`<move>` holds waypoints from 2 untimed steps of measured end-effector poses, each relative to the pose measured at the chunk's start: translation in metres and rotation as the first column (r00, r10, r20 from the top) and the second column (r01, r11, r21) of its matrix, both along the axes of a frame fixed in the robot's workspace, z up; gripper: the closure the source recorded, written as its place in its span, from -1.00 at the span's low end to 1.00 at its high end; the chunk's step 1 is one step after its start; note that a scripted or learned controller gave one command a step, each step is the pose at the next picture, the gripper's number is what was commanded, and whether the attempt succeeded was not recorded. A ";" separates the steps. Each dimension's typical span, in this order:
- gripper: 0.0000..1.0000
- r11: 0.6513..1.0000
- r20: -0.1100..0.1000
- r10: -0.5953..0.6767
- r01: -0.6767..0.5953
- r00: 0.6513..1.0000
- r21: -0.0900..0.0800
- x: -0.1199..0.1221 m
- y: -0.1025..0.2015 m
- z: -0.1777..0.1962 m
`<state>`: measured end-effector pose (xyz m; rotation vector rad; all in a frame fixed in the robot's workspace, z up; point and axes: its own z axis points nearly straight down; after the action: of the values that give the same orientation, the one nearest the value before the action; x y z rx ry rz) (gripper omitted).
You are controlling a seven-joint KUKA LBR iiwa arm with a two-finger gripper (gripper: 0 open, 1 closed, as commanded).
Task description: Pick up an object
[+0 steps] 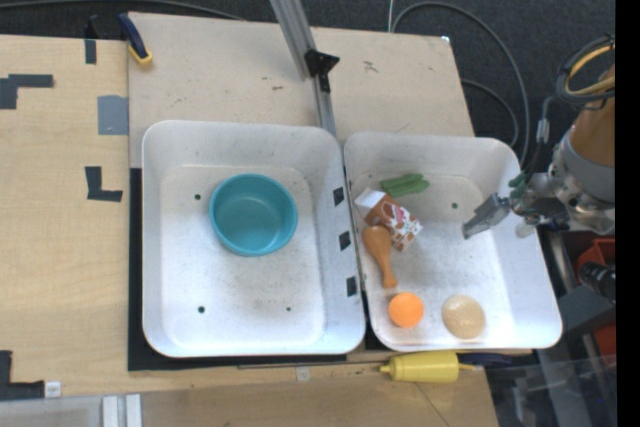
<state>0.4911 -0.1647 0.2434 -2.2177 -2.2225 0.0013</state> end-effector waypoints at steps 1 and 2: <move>-1.00 1.000 0.000 0.000 0.000 1.000 0.000 0.000 0.000 0.000; -1.00 1.000 -0.006 -0.001 0.001 1.000 0.001 -0.004 0.008 -0.061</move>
<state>0.4874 -0.1569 0.1821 -2.2152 -2.2182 0.0065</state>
